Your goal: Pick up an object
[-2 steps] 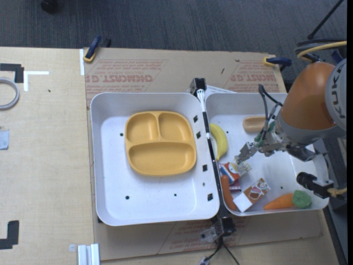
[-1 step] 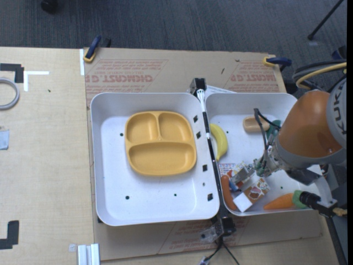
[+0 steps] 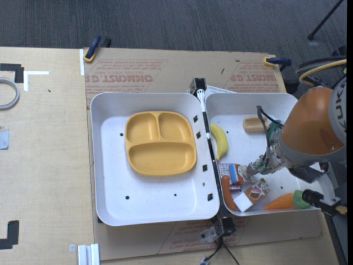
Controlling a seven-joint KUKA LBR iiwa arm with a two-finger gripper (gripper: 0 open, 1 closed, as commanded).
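I see two white bins side by side on a brown cardboard sheet. The left bin has a yellow plate in it, with three parts. The plate lies flat near the middle of that bin.

The right bin holds the small toys. A yellow banana lies by the wall next to the left bin. A tan block sits near the far side. A red sausage lies near the front corner, by the middle wall. A small colored pack is just beside it. A brown and white pack lies a bit to the right of that. An orange carrot with a green top lies along the front wall.

The arm comes in from the right and hangs over the right bin. Its gripper is low, between the two packs and very near them. I cannot tell if it is released or clenched, because it is small and messy to see. I see nothing lifted up in it.
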